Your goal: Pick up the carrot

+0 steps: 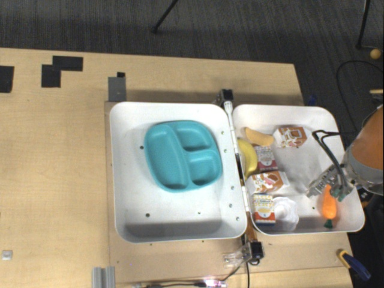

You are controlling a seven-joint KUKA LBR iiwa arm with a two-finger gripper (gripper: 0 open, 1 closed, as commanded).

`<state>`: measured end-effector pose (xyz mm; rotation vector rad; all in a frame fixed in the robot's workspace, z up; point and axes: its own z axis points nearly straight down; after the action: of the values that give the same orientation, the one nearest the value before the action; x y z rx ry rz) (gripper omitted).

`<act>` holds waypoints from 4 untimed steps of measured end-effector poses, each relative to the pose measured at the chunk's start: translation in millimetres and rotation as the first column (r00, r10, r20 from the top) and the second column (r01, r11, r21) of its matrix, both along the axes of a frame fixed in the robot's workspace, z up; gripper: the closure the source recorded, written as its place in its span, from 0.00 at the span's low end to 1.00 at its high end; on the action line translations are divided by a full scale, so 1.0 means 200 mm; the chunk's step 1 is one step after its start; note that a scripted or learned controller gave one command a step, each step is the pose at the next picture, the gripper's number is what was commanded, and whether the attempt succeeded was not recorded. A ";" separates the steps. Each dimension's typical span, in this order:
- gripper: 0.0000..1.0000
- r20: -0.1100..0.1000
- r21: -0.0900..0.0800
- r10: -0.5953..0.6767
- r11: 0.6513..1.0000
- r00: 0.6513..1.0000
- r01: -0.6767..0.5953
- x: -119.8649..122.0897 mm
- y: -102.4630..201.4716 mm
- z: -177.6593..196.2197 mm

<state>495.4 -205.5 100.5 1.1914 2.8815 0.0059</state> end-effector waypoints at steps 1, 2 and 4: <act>1.00 -0.012 0.006 -0.082 0.997 0.997 0.082 0.03 0.33 0.24; 1.00 -0.005 -0.007 0.245 0.970 0.970 -0.245 0.17 0.03 0.99; 0.00 -0.017 0.003 0.418 0.908 0.908 -0.418 0.00 0.26 0.56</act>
<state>496.2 -154.1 213.0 0.5502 3.0863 0.0015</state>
